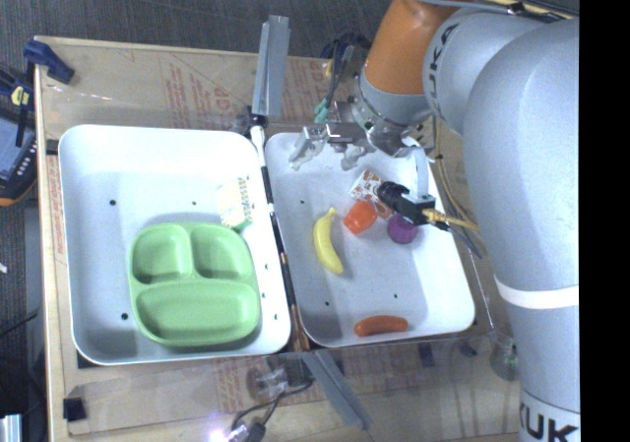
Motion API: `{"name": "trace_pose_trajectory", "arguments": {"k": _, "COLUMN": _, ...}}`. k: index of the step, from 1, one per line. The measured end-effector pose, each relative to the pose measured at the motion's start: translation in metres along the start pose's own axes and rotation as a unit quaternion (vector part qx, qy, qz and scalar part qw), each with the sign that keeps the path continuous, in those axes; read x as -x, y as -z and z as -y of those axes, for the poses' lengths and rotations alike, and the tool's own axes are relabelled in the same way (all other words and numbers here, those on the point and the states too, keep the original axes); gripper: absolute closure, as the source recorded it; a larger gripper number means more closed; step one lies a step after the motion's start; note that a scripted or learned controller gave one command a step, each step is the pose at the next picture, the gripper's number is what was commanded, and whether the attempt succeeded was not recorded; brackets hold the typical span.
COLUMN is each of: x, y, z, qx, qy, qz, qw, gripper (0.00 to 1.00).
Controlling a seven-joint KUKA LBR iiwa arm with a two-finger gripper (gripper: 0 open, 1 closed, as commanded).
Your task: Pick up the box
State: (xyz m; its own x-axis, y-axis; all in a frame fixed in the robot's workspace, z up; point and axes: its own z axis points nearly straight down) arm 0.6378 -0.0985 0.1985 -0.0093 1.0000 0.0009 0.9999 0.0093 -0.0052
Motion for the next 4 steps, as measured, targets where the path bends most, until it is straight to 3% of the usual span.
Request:
{"name": "trace_pose_trajectory", "arguments": {"k": 1, "x": 0.092, "y": 0.047, "z": 0.015, "qx": 0.002, "qy": 0.03, "qz": 0.001, "qw": 0.9996, "gripper": 0.0}}
{"name": "trace_pose_trajectory", "arguments": {"k": 2, "x": 0.05, "y": -0.025, "z": 0.025, "qx": 0.0, "qy": 0.026, "qz": 0.001, "qw": 0.9997, "gripper": 0.0}}
{"name": "trace_pose_trajectory", "arguments": {"k": 3, "x": 0.108, "y": 0.027, "z": 0.079, "qx": 0.001, "qy": -0.002, "qz": 0.001, "qw": 1.0, "gripper": 0.0}}
{"name": "trace_pose_trajectory", "arguments": {"k": 4, "x": 0.109, "y": 0.013, "z": 0.079, "qx": 0.0, "qy": 0.021, "qz": 0.0, "qw": 0.9998, "gripper": 0.0}}
